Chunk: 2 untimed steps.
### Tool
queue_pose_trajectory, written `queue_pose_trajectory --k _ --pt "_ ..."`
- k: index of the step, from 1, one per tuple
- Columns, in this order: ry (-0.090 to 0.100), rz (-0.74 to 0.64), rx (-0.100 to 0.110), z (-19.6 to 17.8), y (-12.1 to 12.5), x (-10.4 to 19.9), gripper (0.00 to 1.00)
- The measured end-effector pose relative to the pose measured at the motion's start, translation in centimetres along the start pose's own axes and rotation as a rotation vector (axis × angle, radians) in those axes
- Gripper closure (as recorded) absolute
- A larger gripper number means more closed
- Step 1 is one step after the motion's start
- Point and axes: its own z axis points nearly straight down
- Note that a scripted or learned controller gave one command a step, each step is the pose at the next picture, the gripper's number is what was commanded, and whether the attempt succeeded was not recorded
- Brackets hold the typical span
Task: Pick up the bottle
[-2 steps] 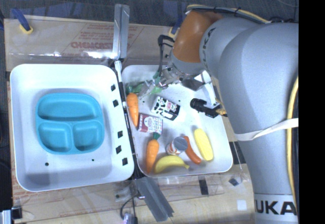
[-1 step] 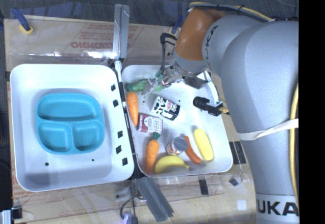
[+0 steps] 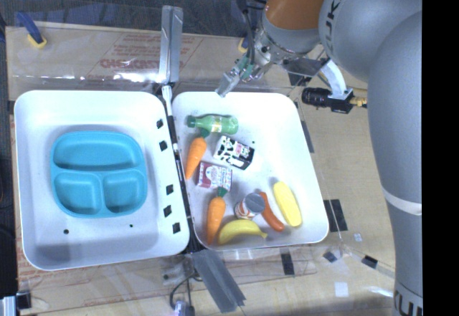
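The bottle [image 3: 213,123] is green and clear with a white cap. It lies on its side in the back left part of the right bin [image 3: 305,164]. My gripper [image 3: 235,80] hangs over the back rim of that bin, above and a little to the right of the bottle, apart from it. I see nothing in the gripper.
Around the bottle lie two carrots [image 3: 195,157] [image 3: 216,216], a black-and-white box [image 3: 234,152], a maroon carton [image 3: 215,175], a can [image 3: 253,205], a banana [image 3: 240,231] and a yellow piece [image 3: 287,203]. The left bin [image 3: 29,221] holds a blue divided tray [image 3: 100,171].
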Motion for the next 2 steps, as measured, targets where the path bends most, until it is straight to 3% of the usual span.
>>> queue_pose_trajectory --k 1,2 --pt "0.001 0.0 0.001 0.0 0.0 0.0 0.0" --pt "0.001 0.064 0.002 13.5 -3.1 -0.8 0.0"
